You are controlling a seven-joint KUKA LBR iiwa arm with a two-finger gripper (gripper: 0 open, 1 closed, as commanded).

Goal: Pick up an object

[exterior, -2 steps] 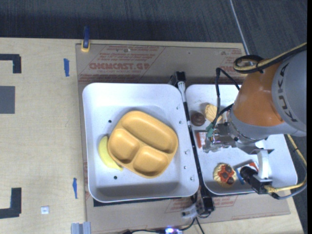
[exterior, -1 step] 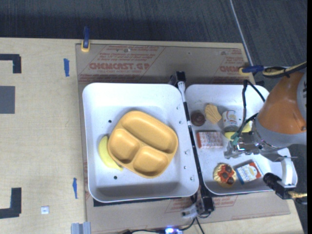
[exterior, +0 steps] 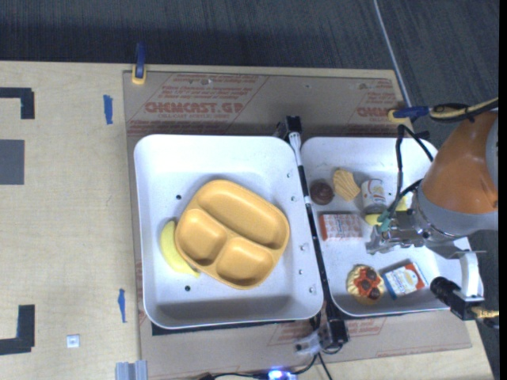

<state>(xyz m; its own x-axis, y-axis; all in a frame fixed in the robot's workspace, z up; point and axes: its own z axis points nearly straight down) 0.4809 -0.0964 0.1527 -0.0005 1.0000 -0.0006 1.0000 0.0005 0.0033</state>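
Observation:
My gripper (exterior: 386,234) hangs low over the middle of the right bin (exterior: 348,155), with the grey and orange arm (exterior: 463,176) reaching in from the right. Just left of the gripper lies a red and white packet (exterior: 341,226). Behind it stands a small can (exterior: 372,193) with a light label. A yellow ridged piece (exterior: 345,184) and a brown round piece (exterior: 322,191) lie at the back left of this bin. Toward the front sit a round red and yellow toy food (exterior: 364,282) and a blue, white and red carton (exterior: 402,279).
The left bin (exterior: 158,161) holds a big orange divided tray (exterior: 230,232) with a yellow banana-like piece (exterior: 171,248) poking out beneath its left side. A black divider clip (exterior: 293,127) sits between the bins. Cables (exterior: 412,145) run along the right bin's back right.

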